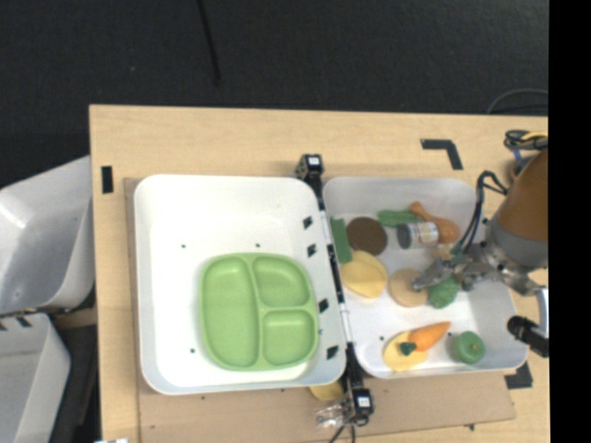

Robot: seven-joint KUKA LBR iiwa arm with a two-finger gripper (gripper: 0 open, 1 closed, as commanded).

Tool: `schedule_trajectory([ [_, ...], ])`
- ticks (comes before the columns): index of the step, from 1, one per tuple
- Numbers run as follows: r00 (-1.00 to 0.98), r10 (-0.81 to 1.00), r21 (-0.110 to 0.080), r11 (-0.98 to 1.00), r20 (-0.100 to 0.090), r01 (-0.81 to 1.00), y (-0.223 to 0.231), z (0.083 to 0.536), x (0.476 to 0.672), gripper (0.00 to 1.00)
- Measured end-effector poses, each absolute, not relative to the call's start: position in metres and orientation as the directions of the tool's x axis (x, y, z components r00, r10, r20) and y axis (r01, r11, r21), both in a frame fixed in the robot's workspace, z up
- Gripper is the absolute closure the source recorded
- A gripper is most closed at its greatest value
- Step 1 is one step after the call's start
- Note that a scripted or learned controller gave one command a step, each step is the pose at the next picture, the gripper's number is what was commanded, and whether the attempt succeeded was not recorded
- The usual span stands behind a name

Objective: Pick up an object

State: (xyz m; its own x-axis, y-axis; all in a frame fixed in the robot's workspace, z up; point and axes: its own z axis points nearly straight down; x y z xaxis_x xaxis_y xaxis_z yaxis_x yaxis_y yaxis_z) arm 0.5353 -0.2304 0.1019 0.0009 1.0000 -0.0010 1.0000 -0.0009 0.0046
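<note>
The bench (231,137) carries two white bins. The left bin (185,210) holds a green divided plate (260,312). The right bin (369,358) holds the loose pieces: a brown disc (367,235), a yellow lump (365,275), a tan disc (404,289), a carrot (427,335), a green ball (468,346). The arm (526,215) reaches in from the right, its pincer (441,280) low over a small green piece (444,293) near the bin's middle. I cannot tell whether the pincer is clenched or released. My guess is the grasp is under way; next comes closing firmly and lifting straight. No writing is legible.
</note>
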Motion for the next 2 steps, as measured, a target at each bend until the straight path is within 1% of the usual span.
schedule_trajectory([
  [1,0.001,1.0,0.008,-0.001,-0.003,1.0,-0.231,0.111,0.535,1.0],
  [2,-0.007,1.0,0.004,0.007,-0.001,1.0,-0.164,0.101,0.556,1.0],
])
